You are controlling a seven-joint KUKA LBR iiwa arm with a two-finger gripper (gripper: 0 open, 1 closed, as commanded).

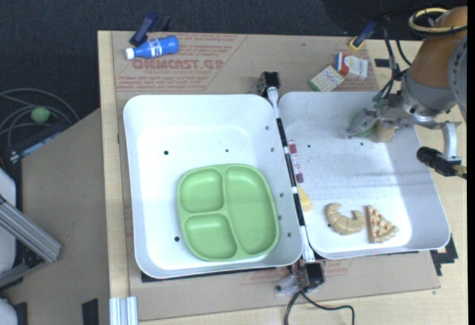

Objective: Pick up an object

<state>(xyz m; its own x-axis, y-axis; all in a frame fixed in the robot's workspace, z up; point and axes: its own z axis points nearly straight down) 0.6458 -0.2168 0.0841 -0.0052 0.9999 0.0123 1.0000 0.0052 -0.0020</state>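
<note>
In the right bin (415, 175) a tan croissant (344, 219) and a pizza slice (379, 224) lie side by side near the front wall. My gripper (369, 124) hangs low over the far part of that bin, well behind both of them. A small tan thing (385, 132) shows right at the gripper, and I cannot tell whether it is held. In the left bin (148, 138) a green divided plate (226, 211) lies flat toward the front.
On the bench behind the bins lie a blue and white bottle (152, 47) and two small boxes (326, 79) (355, 65). The divider between the bins (286, 160) carries a dark cable. The grey arm (434, 86) comes in over the right bin's far right corner.
</note>
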